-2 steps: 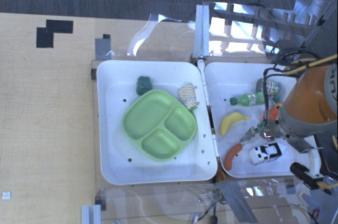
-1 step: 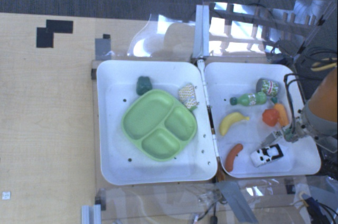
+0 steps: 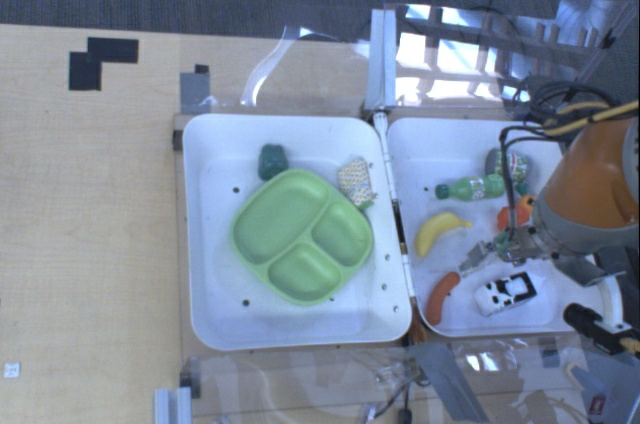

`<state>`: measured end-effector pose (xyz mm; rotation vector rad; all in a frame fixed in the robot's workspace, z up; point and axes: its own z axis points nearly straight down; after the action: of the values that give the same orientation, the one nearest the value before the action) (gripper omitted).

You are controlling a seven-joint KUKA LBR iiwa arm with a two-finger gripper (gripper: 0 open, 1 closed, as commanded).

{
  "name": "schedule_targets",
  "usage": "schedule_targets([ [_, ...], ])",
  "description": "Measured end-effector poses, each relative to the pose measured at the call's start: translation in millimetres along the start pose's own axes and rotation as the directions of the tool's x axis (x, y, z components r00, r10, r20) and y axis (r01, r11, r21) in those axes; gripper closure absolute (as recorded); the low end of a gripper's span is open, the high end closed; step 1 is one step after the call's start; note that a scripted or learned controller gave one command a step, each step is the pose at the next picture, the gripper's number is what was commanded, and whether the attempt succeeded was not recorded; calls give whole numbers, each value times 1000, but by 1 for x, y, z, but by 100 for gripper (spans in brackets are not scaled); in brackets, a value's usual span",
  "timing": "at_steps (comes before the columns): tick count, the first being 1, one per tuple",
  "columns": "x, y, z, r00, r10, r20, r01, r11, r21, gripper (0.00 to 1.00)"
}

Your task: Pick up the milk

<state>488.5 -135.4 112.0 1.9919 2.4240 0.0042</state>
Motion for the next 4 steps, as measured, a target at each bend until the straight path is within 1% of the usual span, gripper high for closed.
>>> schedule_targets([
  [1,-27,-3,23,988,-152,0,152,988,-5,0],
  [2,19,7,22,974,-224,8,224,974,-10,0],
  [3,-27,-5,15,937,-350,1,350,937,-1,0],
  [4,-30,-5,23,966,-257,1,257,966,-3,0],
])
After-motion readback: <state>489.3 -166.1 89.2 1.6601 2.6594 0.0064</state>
